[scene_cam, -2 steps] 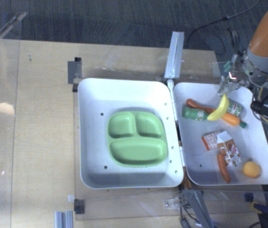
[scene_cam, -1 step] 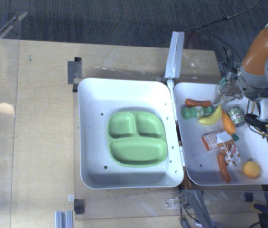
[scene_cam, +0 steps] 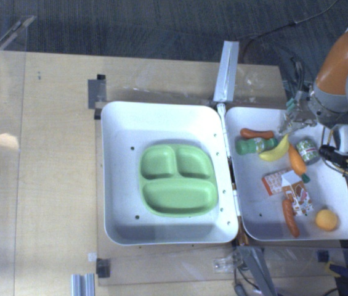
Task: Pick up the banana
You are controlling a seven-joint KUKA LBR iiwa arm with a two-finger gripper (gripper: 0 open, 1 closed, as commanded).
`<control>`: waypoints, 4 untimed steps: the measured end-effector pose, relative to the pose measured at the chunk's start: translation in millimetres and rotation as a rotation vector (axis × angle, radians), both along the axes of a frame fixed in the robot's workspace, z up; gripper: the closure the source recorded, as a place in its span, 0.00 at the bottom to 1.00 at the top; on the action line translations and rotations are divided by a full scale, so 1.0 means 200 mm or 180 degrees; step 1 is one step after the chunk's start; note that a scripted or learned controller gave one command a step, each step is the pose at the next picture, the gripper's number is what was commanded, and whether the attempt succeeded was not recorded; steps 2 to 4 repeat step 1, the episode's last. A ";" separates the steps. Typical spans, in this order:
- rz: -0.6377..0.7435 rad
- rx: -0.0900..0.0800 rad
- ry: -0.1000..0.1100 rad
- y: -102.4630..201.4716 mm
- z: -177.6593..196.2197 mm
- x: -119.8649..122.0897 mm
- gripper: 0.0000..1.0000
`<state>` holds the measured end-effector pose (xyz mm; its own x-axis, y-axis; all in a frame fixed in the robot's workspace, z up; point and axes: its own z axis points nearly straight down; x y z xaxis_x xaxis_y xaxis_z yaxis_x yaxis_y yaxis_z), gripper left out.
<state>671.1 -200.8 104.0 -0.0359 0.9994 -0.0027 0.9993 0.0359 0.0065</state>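
The banana (scene_cam: pixel 275 149) is being seen lying in the right bin (scene_cam: pixel 254 222), toward its far left part, curved, with one end touching the green bottle (scene_cam: pixel 249 145) on its left and the carrot (scene_cam: pixel 295 160) just beside it on the right. A red sausage (scene_cam: pixel 257 134) is lying just beyond it. The gripper (scene_cam: pixel 292 119) is being held over the far edge of this bin, just above and to the right of the banana; whether it is wide or narrow cannot be told. Nothing is being seen gripped. In the left bin (scene_cam: pixel 118 184) a green divided tray (scene_cam: pixel 178 179) is being carried. An orange (scene_cam: pixel 326 220) is sitting in the near right corner.
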 end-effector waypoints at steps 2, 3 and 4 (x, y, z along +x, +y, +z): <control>-0.0301 0.0007 0.0008 0.33 0.62 0.00 1.00; -0.0301 0.0007 0.0008 0.33 0.62 0.00 1.00; -0.0301 0.0007 0.0008 0.33 0.62 0.00 1.00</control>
